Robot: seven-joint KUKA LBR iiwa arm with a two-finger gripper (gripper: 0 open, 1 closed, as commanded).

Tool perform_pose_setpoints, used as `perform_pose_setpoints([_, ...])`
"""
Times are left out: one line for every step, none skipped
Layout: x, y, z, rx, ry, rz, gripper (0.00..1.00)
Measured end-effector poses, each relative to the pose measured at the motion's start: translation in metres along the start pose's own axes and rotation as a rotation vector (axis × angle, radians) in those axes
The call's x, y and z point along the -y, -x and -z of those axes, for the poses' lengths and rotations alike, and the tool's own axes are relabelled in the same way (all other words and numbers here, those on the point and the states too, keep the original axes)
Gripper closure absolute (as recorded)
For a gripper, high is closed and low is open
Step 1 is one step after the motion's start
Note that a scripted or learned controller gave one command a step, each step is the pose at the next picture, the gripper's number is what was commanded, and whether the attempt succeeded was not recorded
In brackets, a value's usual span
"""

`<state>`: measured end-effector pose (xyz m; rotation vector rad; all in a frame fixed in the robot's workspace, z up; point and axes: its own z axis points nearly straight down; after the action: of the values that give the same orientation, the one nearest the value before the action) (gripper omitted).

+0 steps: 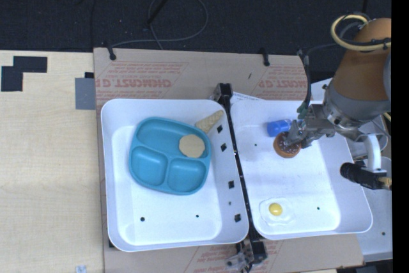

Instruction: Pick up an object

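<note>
Brown round toy [287,148] sits right under our tool [298,136]; we cannot tell its grip, so we go down slow and straight.

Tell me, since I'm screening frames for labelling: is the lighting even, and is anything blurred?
Camera view: lighting soft and even, white right-hand bin bright without harsh glare; dark floor beyond the bench underexposed; gripper and small brown round object under it look soft, detail unclear.

Grey arm entering from the right edge of the desk, orange band above the wrist at upper right, wrist angled down and leftward, end effector [295,136] low over the right bin's far half, finger state unresolved
</note>
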<state>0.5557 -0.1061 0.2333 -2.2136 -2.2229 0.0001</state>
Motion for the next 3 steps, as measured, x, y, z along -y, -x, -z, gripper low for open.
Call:
perform_pose_setpoints([0.015,-0.052,-0.009,0.000,-0.002,0.000,1.00])
perform_pose_setpoints([0.029,-0.103,-0.013,0.001,-0.003,0.000,1.00])
perform_pose_setpoints([0.038,-0.151,-0.007,0.001,-0.002,0.001,1.00])
